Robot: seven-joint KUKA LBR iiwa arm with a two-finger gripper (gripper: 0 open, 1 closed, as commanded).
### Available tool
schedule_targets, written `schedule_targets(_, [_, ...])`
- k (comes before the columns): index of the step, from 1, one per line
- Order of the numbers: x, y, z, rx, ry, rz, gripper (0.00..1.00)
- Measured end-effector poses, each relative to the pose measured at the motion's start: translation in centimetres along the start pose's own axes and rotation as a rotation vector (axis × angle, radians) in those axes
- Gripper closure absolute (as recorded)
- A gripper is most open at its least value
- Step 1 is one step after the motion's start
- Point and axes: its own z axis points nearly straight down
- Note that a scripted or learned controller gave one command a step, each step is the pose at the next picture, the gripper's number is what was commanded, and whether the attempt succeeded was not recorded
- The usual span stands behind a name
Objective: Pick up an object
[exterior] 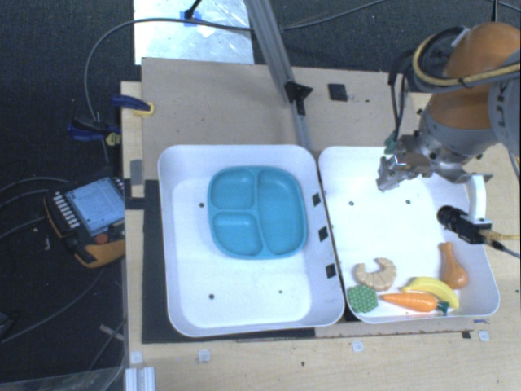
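Note:
My gripper (393,172) hangs over the back of the right bin (358,169), well above the toys. At that bin's front edge lie a tan croissant (375,273), a green broccoli piece (363,299), an orange carrot (409,301), a yellow banana (433,287) and a brown drumstick (453,266). Nothing shows between the gripper's fingers, and their spread is too small to read.
The left bin (183,300) holds a blue divided plate (257,211). A grey pole (273,39) slants across the back of the bench. Clamps, cables and a handheld device (88,214) lie off the bench to the left.

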Motion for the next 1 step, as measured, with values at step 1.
schedule_targets(1, [5.21,0.31,1.14,0.002,0.0,0.001,1.0])
